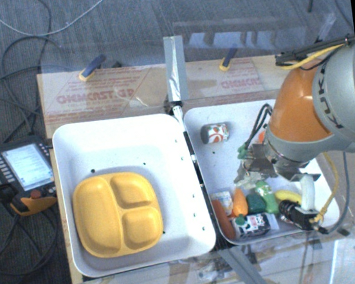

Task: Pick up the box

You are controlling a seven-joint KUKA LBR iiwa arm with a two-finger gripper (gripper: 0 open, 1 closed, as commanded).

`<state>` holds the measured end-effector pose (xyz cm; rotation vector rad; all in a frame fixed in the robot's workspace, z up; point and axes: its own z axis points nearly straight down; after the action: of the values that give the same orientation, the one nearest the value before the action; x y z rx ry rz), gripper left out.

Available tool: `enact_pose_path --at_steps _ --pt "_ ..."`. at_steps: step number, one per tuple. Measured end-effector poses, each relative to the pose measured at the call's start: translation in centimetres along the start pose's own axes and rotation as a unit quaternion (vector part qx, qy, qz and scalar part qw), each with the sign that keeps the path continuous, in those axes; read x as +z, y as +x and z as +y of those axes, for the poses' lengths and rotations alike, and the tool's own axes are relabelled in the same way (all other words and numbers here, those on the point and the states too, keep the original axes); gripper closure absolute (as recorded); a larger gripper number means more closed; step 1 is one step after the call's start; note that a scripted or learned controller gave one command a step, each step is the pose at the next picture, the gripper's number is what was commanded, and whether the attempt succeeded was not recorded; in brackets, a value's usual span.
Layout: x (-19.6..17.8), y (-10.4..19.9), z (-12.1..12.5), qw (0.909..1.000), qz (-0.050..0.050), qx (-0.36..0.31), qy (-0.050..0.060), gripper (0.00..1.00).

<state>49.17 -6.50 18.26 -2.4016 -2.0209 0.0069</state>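
Starting at the far left of the frame, I am seeing the teach pendant [18,172] lying on the floor with its screen lit; the text on it is too small for me to read. Moving right, the left bin [66,136] is carrying a yellow divided plate [117,212] in its lower left part. Above the bins, a cardboard sheet [106,92] is showing red print that I am reading as something like "CHEMCAST", though it is faint.

In the right bin [198,125], a small can [215,133] is lying on its side near the upper left corner, its label red and white but not legible. Toward the lower edge of the frame I am looking at a cluster: an orange carrot-shaped piece [238,203], a green item [255,202], a yellow banana-like piece [287,195], and below them the box [253,225], a small carton with black and white print I cannot make out.

I am judging the box to be light, fairly stiff card, smooth-sided and likely to skid or tip when nudged. It is lying flat and is crowded by the toys, so I am thinking the best hold is across its narrower sides, from above.

The gripper [253,164] is hanging above the cluster, up the frame from the box and not touching it; I cannot tell how it is set.
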Motion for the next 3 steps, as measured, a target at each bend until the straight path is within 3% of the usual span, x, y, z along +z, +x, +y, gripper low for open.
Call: enact_pose_path --at_steps 2,3 --pt "-1.6 0.1 0.0 1.0 0.001 -0.001 0.003 1.0" --pt "0.0 10.5 -2.7 1.0 0.0 0.002 -0.001 1.0"
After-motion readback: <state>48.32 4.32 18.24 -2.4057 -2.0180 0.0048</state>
